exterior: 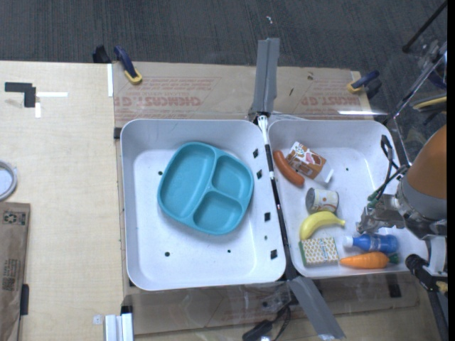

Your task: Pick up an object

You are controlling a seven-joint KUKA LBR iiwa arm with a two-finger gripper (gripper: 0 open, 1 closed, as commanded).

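The right bin [355, 137] holds several small items: a red sausage [289, 168], a small printed carton [308, 160], a grey cup [322, 200] on its side, a banana [320, 224], a yellow-green cracker box [318, 250], a blue bottle [375, 243] lying flat and a carrot [364, 261]. My gripper [367, 222] hangs low at the bin's right side, just above the blue bottle's left end and to the right of the banana. Nothing visibly sits in it. The arm's orange band [432, 172] rises behind it.
The left bin [138, 212] holds a teal divided plate [206, 187]. A grey divider post [266, 77] stands between the bins at the back. Blue-yellow clamps [128, 64] [364, 84] grip the bench's back edge. A tape roll [4, 182] lies far left.
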